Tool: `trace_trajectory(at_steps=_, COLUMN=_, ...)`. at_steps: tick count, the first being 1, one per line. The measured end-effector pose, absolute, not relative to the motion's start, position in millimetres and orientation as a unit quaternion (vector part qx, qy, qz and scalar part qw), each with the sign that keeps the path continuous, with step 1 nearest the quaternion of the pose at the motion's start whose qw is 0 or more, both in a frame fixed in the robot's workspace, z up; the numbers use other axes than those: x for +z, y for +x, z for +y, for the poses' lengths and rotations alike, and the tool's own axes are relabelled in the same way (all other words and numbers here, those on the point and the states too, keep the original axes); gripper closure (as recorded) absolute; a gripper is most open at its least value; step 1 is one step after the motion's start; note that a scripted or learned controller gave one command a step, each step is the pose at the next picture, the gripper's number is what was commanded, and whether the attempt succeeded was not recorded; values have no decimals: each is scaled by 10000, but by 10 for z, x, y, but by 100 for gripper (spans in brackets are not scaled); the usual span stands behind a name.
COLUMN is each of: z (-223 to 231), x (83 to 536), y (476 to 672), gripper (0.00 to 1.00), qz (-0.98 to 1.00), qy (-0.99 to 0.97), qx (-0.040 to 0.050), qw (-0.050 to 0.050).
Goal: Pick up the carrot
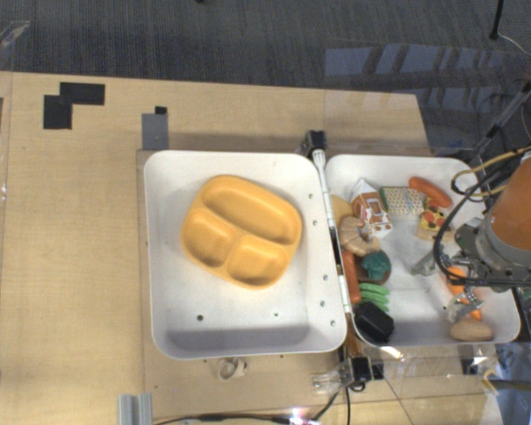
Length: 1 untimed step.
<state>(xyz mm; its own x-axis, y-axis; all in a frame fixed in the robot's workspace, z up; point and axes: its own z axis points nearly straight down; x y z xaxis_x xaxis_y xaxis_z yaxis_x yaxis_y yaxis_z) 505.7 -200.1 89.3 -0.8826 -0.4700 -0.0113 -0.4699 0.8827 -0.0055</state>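
Carrot [349, 277] not picked yet, lying along right bin's [504, 326] left wall, at 9 o'clock. Gripper [465, 301] sits at bin's 4 o'clock, well apart; its state can't be told. Whole grasp left.

Two white bins [159, 264], one yellow sectioned tray [241, 229], one carrot [350, 277], one black ladle [373, 322].

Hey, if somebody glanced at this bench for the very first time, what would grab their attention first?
Probably the big yellow divided tray, sitting alone in the left bin. Next, the jumble of small toy foods crowded into the right bin, with the carrot lying along its left wall beside a teal ball. The grey arm with its orange band comes in from the right over that bin.
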Motion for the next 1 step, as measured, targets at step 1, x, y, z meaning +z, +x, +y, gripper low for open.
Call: trace_trajectory(at_steps=1, z=-2050, x=899, y=5003, gripper=0, qz=9895, qy=-1443, qx=-44, qw=91)
